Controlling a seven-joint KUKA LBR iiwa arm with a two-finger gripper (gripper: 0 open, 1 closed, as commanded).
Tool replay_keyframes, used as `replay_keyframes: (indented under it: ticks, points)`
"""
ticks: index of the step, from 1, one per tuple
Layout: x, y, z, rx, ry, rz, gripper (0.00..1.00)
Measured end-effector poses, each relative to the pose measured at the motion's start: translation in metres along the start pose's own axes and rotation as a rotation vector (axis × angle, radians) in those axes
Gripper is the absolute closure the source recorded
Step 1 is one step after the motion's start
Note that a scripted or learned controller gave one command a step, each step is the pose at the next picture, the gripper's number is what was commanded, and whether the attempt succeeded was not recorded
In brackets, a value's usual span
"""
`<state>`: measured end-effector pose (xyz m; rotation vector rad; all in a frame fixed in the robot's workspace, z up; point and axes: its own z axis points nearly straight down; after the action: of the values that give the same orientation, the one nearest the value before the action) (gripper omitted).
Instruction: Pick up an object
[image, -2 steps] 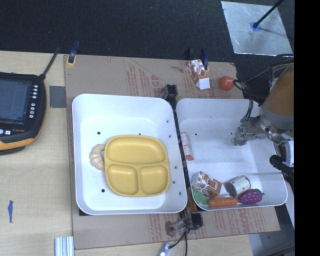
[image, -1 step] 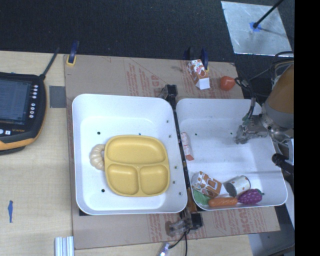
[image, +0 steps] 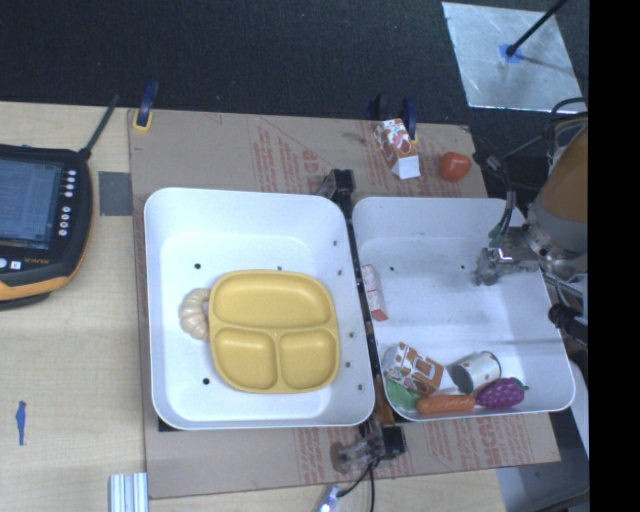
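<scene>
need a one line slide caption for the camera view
Gripper poised over the right bin, toys clustered along its near edge; yellow divided plate fills the left bin.

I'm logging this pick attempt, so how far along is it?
Nothing looks picked yet. The gripper sits above the right bin's upper right part, with nothing visible between its fingers. The carrot, grapes, can and carton lie along the bin's near edge. Left: reach one, grasp it, lift it.
</scene>
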<state>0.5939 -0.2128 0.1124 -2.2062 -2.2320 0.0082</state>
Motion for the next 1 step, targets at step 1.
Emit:
replay_keyframes:
  ticks: [1]
  points:
    - [-0.0009,0.0000,-0.0102,0.000,-0.001,-0.001,1.00]
